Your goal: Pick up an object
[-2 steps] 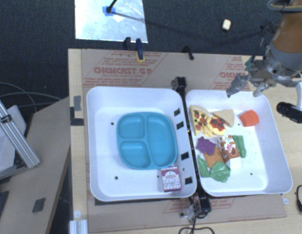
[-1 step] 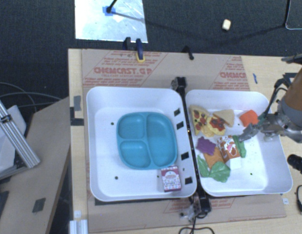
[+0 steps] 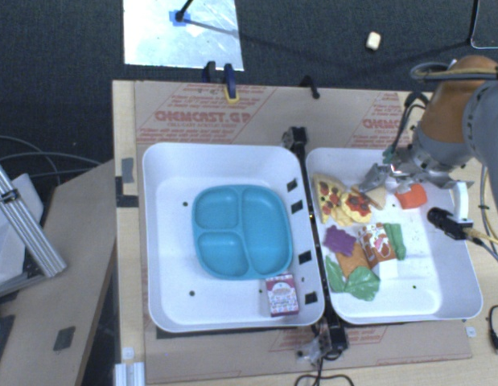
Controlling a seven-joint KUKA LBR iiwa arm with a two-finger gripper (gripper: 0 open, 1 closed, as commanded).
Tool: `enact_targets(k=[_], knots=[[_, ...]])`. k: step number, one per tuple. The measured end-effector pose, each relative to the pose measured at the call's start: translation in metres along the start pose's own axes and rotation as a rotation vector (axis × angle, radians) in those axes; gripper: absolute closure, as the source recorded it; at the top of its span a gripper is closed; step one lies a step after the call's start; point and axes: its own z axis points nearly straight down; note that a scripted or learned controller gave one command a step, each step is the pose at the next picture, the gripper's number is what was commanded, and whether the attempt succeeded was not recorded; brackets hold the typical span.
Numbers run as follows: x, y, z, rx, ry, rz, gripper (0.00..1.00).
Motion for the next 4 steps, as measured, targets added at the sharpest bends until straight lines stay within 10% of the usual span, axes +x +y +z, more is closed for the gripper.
enact_targets(k=[1, 2, 3, 4], knots=[[-0.039, 0.029, 0.016, -0.006, 0.005, 0.007, 0.00], [-0.023, -0.054, 0.014, -0.011, -0.002, 0.012, 0.00], [-0.039, -0.008, 0.020, -0.001, -0.001, 0.004, 0.00], [0.028, -0.081, 0.021, 0.010, 0.004, 0.005, 0.00]])
